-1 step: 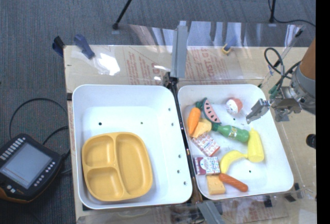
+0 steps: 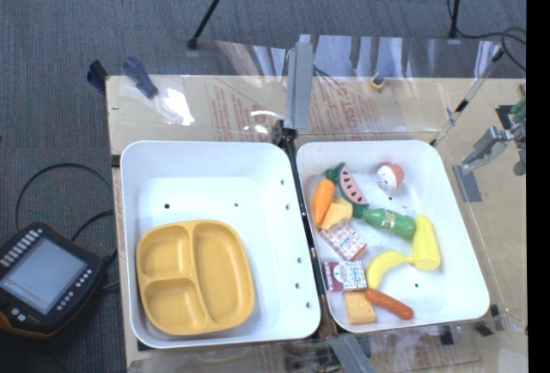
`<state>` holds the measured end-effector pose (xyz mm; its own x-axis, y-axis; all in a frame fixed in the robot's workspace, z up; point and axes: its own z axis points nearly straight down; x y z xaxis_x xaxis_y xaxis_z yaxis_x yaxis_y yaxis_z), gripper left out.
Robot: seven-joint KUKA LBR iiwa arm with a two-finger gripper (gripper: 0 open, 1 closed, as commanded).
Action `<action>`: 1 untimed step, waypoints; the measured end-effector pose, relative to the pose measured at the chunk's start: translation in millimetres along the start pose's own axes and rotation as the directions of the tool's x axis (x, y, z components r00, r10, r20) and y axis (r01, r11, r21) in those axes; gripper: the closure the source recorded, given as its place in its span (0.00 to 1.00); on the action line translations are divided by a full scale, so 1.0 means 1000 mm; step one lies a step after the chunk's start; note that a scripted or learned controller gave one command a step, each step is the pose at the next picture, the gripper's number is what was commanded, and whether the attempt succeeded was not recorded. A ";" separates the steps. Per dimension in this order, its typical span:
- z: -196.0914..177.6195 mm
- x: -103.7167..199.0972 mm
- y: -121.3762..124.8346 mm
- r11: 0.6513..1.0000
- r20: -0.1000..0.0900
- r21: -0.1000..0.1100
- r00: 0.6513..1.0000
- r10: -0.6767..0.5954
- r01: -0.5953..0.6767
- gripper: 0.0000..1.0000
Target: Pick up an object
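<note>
Nothing's grabbed yet, claw state we can't tell; next we drop onto the banana (image 2: 385,266), right bin (image 2: 451,290).

Yellow divided plate (image 2: 195,277) in a white bin (image 2: 142,165); green bottle (image 2: 388,222), orange carrot (image 2: 322,200).

In the right bin (image 2: 460,217) lie toy foods: an orange carrot (image 2: 321,200) beside a watermelon slice (image 2: 350,183), a green bottle (image 2: 388,222), yellow corn (image 2: 425,244), a banana (image 2: 384,266), two small cartons (image 2: 345,275) and a sausage (image 2: 388,303)
</note>
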<state>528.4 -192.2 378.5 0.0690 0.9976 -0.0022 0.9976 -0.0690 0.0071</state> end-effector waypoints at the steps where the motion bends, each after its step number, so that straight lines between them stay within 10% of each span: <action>1: -0.004 0.001 0.001 1.000 -0.001 0.011 1.000 -0.003 0.003 1.00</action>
<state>529.0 -191.6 382.5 0.0662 0.9978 -0.0008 0.9978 -0.0662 -0.0037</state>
